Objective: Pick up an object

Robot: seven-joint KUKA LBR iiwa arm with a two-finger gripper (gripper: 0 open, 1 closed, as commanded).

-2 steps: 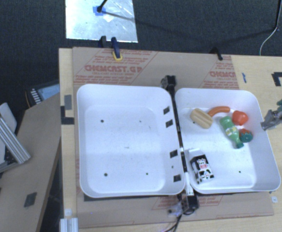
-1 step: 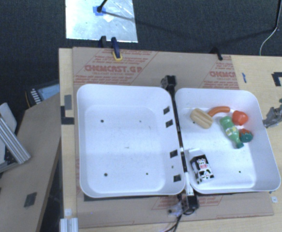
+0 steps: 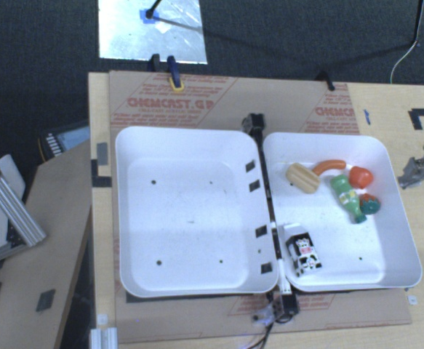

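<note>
Gripper (image 3: 417, 167) at right edge, just outside right bin (image 3: 397, 267), mostly cut off; open or shut impossible to tell. Toy foods (image 3: 348, 195) clustered in bin's far right; cow-patterned box (image 3: 304, 253) at near left.

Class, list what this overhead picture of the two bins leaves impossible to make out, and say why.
- Tool: cut off by the camera view's right edge; its finger state is unreadable.
- Green toy: too small and blurred to identify; it crowds a red piece and a blue piece.
- Black-and-white item: its printing is too small to read.
</note>
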